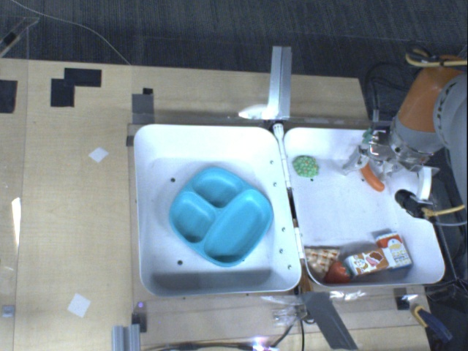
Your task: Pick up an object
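The tool is seen low over the back of the right bin, near its wall on the arm's side. Whether it is spread or pressed together cannot be told from this slanted view. The small orange object lies just beside the tool, on the side toward the bin's front wall, and whether the two touch cannot be made out. No grasp on it can be confirmed.

The object is judged to be light, stiff and smooth, likely a plastic toy. Being short and elongated, it may roll or slip if it is pinched off-centre. It would best be taken across its narrow width, near the middle.

Nothing is seen crowding it, and the white floor around it lies bare. A green knobbly ball rests well apart from the tool, toward the divider between the bins. A small juice carton, a waffle-patterned piece and a red rounded item are grouped along the front wall, far from the tool. A blue divided plate sits in the left bin, farther still. Only the nearby bin wall may limit the approach.
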`<state>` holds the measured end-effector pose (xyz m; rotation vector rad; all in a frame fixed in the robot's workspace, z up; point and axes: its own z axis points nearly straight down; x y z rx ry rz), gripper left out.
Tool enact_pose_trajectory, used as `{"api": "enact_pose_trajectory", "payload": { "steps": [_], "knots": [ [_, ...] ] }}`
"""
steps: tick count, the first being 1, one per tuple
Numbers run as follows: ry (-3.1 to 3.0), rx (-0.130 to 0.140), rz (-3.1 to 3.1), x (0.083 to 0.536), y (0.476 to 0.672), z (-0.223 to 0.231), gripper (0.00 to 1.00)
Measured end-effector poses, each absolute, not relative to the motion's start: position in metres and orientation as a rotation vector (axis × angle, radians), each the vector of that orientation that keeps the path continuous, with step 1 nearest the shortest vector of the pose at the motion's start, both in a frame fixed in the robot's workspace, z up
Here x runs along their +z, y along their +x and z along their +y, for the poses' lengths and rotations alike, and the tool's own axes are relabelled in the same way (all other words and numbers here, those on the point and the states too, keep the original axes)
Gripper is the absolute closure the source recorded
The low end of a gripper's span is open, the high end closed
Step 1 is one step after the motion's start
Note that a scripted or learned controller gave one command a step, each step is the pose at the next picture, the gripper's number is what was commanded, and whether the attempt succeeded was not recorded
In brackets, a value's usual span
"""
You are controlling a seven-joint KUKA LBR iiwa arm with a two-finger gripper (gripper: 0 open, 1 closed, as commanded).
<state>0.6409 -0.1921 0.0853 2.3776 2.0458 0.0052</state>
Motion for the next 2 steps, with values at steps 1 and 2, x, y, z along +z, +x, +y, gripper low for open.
{"api": "enact_pose_trajectory", "payload": {
  "steps": [1,2],
  "knots": [
    [2.367,0.008,2.050,0.096,0.644,-0.192,1.00],
    [2.416,0.002,2.008,0.177,0.653,-0.099,1.00]
  ]
}}
